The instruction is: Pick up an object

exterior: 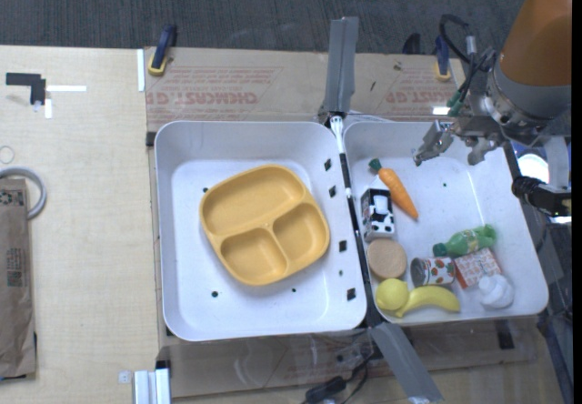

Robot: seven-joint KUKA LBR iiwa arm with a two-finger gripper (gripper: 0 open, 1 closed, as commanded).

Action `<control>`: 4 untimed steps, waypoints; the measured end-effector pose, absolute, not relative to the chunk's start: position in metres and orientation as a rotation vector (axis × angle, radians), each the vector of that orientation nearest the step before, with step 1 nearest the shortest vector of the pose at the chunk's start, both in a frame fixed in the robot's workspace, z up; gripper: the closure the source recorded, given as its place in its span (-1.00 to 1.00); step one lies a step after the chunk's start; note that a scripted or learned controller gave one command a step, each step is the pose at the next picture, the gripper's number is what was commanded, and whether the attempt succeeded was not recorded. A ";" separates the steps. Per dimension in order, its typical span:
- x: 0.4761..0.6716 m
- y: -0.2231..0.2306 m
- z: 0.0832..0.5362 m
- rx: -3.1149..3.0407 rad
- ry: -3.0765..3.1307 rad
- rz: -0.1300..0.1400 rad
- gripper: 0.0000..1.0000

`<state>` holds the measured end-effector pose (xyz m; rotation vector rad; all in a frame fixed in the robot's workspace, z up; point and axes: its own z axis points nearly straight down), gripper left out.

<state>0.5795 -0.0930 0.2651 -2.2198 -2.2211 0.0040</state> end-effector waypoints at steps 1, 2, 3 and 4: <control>0.632 -0.094 0.118 -1.882 -2.532 -0.011 -1.00; 0.611 -0.109 0.108 -1.985 -2.468 -0.036 -1.00; 0.645 -0.101 0.094 -1.997 -2.431 -0.001 -1.00; 0.659 -0.134 0.093 -1.823 -2.563 0.000 -1.00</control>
